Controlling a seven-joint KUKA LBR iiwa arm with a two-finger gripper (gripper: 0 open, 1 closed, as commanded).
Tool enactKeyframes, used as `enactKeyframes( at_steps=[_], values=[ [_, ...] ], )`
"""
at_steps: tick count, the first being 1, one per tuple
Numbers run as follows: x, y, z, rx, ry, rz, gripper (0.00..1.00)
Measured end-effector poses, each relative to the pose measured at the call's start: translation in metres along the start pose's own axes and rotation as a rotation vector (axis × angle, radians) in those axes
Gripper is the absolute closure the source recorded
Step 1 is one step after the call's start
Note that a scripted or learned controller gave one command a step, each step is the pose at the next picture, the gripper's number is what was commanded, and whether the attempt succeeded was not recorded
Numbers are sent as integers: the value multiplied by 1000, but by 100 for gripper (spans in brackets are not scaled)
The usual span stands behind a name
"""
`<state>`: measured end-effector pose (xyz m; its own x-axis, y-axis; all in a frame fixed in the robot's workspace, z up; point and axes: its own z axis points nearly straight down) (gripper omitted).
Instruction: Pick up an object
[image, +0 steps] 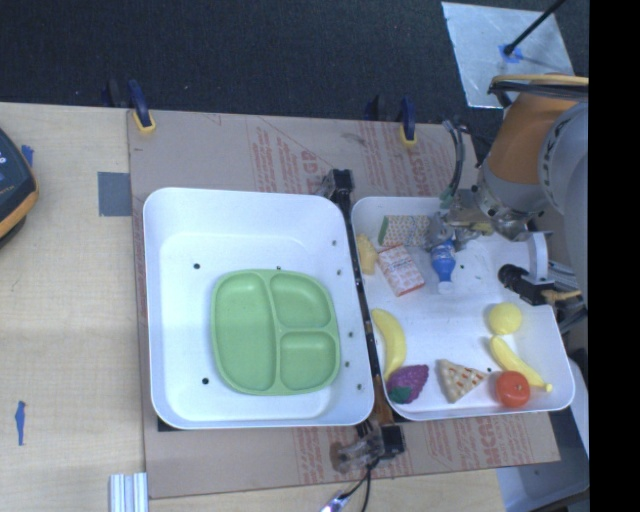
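Underneath, brown cardboard (260, 150) on wooden bench (60, 320)

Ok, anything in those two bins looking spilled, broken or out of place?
Nothing stands out. The green plate lies flat in the left bin. The toy food, like the banana and tomato, lies loose but inside the right bin, under the gripper.

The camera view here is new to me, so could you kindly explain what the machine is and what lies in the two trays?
One fixed camera looks down on a bench. The grey and orange robot arm reaches in from the right; its gripper hangs over the right bin, by a small blue bottle. That bin also holds toy food: a banana, a purple bunch of grapes, a sandwich wedge, a tomato and a lemon. The left bin holds a green divided plate.
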<state>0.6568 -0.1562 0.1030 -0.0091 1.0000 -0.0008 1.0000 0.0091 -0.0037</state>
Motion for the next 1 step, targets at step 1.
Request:
enactKeyframes(
  at_steps=[1],
  values=[
    [58, -46, -69, -1, 1, 3, 100]
  ],
)
